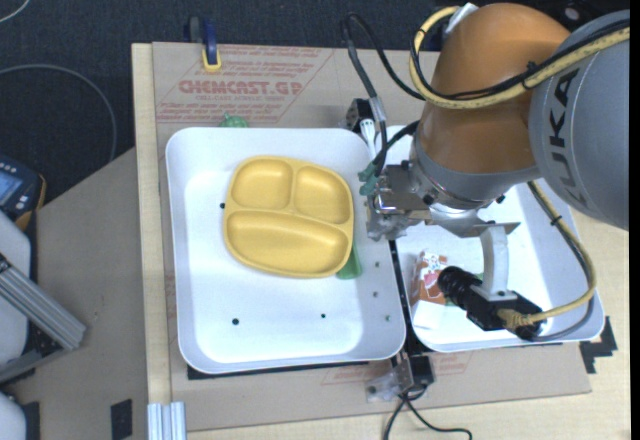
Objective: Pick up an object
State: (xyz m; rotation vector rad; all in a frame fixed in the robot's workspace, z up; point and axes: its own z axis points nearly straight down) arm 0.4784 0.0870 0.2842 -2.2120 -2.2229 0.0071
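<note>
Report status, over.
Claw at the bins' shared edge, no hold seen. Yellow plate in view-left bin, green piece at its edge. Small orange item in other bin, by the arm.

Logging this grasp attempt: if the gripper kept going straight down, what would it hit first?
The gripper would probably meet the left bin's right rim, beside the yellow plate; depth is unclear.

Bright, even light from above, soft shadows, sharp focus
</note>
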